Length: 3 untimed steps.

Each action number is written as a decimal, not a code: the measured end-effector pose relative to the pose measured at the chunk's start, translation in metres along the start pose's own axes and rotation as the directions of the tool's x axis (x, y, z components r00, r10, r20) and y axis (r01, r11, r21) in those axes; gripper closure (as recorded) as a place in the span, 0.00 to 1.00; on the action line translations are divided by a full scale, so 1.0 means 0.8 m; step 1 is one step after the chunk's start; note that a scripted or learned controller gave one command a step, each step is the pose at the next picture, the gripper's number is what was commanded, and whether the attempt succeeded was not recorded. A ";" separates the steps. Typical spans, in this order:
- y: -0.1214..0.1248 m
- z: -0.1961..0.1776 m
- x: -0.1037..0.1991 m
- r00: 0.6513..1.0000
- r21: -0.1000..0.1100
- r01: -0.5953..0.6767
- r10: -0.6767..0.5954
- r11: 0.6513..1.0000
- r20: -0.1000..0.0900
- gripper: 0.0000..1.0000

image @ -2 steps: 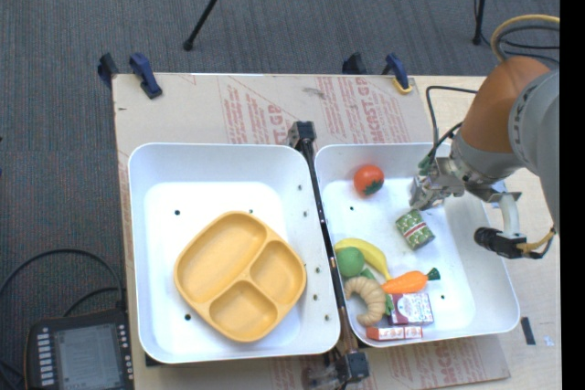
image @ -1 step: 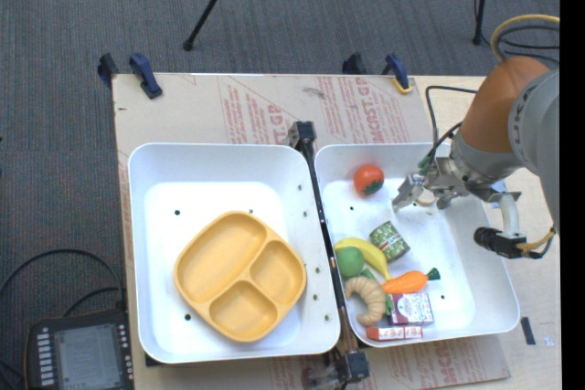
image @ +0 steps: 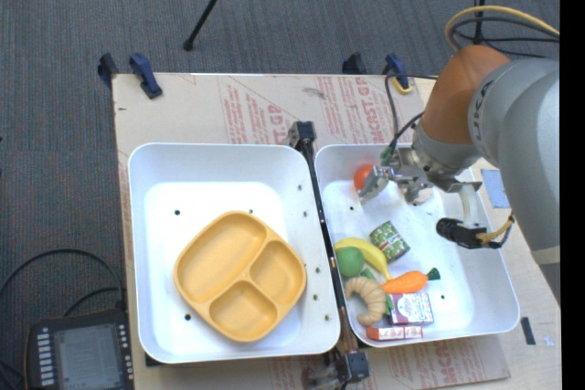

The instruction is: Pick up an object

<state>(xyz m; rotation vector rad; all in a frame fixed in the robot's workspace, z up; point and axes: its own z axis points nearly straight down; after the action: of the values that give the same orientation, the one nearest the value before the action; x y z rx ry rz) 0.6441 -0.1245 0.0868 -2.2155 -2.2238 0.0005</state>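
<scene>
Nearest me, a yellow divided plate [image: 239,277] lies in the left bin [image: 146,169]. In the right bin [image: 498,288], a croissant [image: 368,299], carrot [image: 409,281] and banana [image: 363,252] crowd the near corner. Farther back, the gripper [image: 395,187] hangs with fingers spread beside a red tomato [image: 364,175], gripping nothing.

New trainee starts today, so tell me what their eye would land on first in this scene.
First, the yellow divided plate lying alone in the left bin. Next, the big grey and orange arm reaching in from the right, its tool hanging over the right bin beside a red tomato. Then the bright toy food heaped at that bin's near end: banana, carrot, croissant.
</scene>
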 end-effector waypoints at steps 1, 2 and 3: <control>0.000 0.000 0.057 1.000 0.002 0.000 0.000 1.000 0.000 0.00; -0.066 0.001 0.050 1.000 0.003 -0.004 0.004 1.000 0.000 0.00; -0.066 -0.011 0.049 1.000 0.004 -0.007 0.007 1.000 -0.001 1.00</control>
<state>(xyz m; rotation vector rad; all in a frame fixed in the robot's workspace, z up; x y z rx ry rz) 0.5916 -0.0854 0.0957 -2.2206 -2.2143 0.0041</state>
